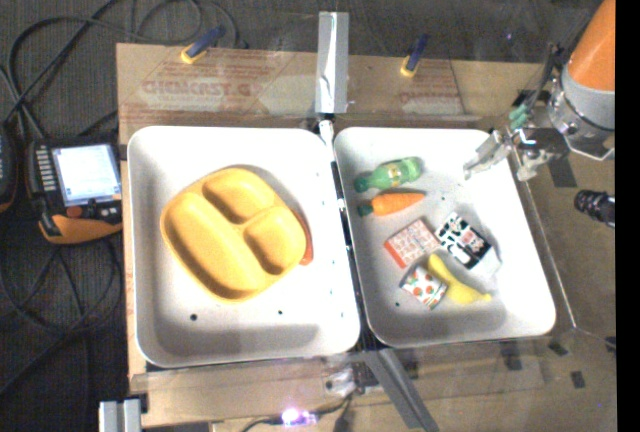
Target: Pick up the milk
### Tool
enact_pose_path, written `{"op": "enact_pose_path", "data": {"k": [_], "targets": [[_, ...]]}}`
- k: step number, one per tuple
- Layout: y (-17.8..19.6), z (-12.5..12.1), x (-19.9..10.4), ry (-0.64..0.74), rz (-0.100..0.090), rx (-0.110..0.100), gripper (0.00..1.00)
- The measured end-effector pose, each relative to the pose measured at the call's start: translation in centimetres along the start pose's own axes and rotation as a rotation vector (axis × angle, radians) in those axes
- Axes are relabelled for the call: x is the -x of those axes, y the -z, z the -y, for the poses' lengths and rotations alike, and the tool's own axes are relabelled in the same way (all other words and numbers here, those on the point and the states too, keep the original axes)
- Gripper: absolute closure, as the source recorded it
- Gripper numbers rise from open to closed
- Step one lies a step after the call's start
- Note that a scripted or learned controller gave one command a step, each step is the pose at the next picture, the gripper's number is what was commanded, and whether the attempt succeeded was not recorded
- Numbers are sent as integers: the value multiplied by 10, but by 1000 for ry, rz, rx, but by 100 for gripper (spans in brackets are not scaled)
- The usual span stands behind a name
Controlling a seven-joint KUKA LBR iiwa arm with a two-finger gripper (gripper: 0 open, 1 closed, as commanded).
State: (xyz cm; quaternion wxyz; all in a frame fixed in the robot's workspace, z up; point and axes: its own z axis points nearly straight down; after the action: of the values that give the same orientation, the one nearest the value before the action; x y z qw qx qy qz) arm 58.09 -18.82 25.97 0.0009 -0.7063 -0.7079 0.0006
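Note:
The milk (463,240) is a small carton with black and white cow patches. It lies in the right bin (535,315), right of centre, just above a yellow banana (457,283). My gripper (503,158) hangs over that bin's upper right corner, well above and to the right of the milk. It is open, and nothing sits between its fingers (481,159).
The right bin also holds a green bottle (389,174), a carrot (391,204), a red-and-white box (411,243) and a small fruit-printed carton (423,287). A yellow sectioned plate (235,230) lies in the left bin (150,320). A divider post (332,65) stands between the bins at the back.

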Motion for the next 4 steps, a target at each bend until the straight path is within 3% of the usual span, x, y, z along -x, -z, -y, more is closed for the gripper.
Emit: {"op": "enact_pose_path", "data": {"k": [1, 2, 3, 4], "targets": [[-106, 27, 32, 181, 0, 0, 0], [-141, 24, 32, 209, 6, 32, 0], [-148, 21, 29, 230, 12, 41, 0], [-154, 41, 10, 182, 2, 14, 0]]}}
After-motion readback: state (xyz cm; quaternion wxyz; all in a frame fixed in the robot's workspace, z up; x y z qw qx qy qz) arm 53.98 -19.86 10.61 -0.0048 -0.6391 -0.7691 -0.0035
